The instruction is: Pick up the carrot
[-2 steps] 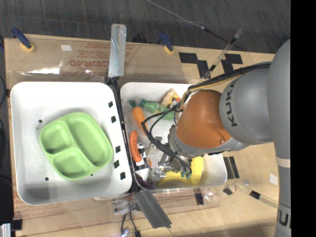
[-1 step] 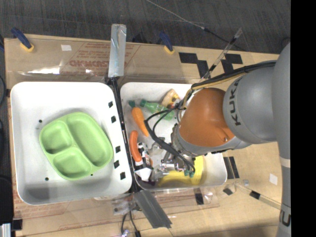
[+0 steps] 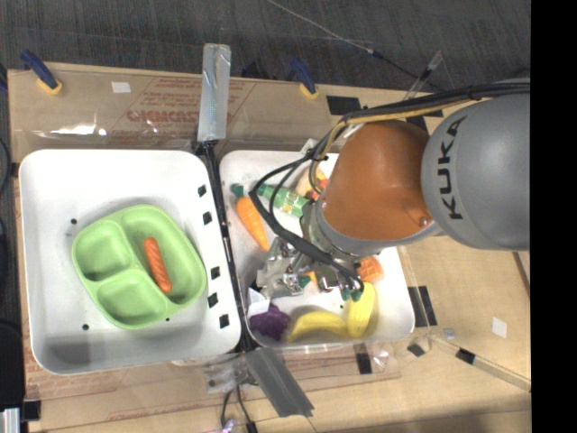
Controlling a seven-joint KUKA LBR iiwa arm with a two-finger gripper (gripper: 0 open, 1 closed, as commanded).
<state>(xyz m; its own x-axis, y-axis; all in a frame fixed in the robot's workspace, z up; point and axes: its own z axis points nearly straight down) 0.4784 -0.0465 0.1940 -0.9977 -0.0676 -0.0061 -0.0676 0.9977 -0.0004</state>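
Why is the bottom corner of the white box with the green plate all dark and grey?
In the camera view, a soft shadow greys the lower-left corner of the left bin; the green plate stays bright and sharp; the carrot is clear too, and the arm looks slightly shiny.

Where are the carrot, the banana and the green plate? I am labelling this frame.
carrot (image 3: 251, 221): camera view, middle of its orange body.
banana (image 3: 317, 324): camera view, middle of the yellow curve.
green plate (image 3: 96, 249): camera view, bare floor of its upper-left compartment.
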